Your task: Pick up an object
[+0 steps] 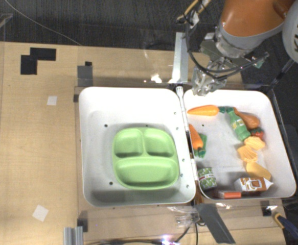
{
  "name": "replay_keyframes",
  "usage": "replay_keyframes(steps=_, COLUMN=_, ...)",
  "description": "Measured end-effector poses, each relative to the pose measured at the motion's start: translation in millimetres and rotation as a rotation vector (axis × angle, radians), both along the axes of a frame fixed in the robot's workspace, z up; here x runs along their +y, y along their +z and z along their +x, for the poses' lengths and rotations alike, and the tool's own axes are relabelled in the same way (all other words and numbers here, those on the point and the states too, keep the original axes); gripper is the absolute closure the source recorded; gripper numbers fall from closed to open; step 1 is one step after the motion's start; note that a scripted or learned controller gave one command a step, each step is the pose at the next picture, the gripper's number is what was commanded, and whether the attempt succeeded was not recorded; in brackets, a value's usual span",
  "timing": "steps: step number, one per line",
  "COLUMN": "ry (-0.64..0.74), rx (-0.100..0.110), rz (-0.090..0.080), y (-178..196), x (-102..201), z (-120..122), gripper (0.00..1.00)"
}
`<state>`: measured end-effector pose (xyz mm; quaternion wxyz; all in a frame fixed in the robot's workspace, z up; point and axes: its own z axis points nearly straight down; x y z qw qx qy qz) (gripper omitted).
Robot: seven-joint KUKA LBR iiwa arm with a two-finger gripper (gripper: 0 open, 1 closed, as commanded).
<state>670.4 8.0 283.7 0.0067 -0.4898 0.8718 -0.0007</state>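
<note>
My gripper (pixel 204 86) hangs over the far left rim of the right bin (pixel 279 137), its fingers pointing down with nothing seen between them. Just below it lies an orange carrot (pixel 204 110). A second carrot with a green top (pixel 196 139) rests against the bin's left wall. Further right are a green bottle (pixel 237 126), a brown piece (pixel 248 119) and yellow chips (pixel 253 149). Near the front lie a green can (pixel 207 177) and a small carton (pixel 253 185).
The left bin (pixel 95 137) holds a green divided tray (pixel 145 157). A metal post (pixel 178 57) stands behind the bins, close to the gripper. Wooden bench surface stretches to the left.
</note>
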Motion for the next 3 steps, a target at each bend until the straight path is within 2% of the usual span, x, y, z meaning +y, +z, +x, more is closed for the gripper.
replay_keyframes(steps=1, ry=0.033, rx=0.006, rz=0.000, y=-28, x=39, z=-44, gripper=1.00)
replay_keyframes(steps=2, ry=0.124, rx=-0.002, rz=-0.005, y=4, x=-24, z=0, gripper=1.00)
replay_keyframes(steps=3, ry=0.126, rx=-0.012, rz=0.000, y=17, x=-19, z=2, gripper=1.00)
